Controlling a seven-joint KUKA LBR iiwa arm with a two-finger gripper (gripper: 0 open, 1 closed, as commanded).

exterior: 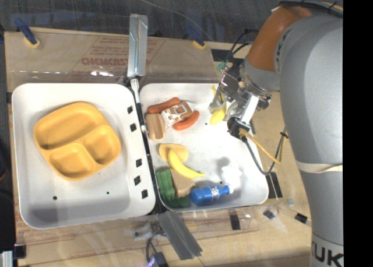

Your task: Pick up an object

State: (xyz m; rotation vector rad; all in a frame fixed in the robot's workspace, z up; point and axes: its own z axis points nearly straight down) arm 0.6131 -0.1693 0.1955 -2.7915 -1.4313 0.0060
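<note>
My arm (309, 114) is taking up the right side of the view, grey with its orange band (271, 38) curving above the wrist, and it is leaning in over the right bin (256, 193). The left bin (23, 201) is lying beside it, carrying a yellow divided tray (76, 139) toward its upper left. My gripper (224, 105) is hanging over the upper right corner of the right bin, and a small yellow piece (216, 116) is showing right at its tip, though I cannot tell how far the tool is standing open or whether it is really clamping that piece. In the right bin a banana (182, 165) is lying near the middle, a blue bottle (208, 194) is resting along the lower wall, a green object (167, 186) is sitting at the lower left, and a hot dog (172, 115) is lying near the upper left beside a tan block (154, 126).
</note>
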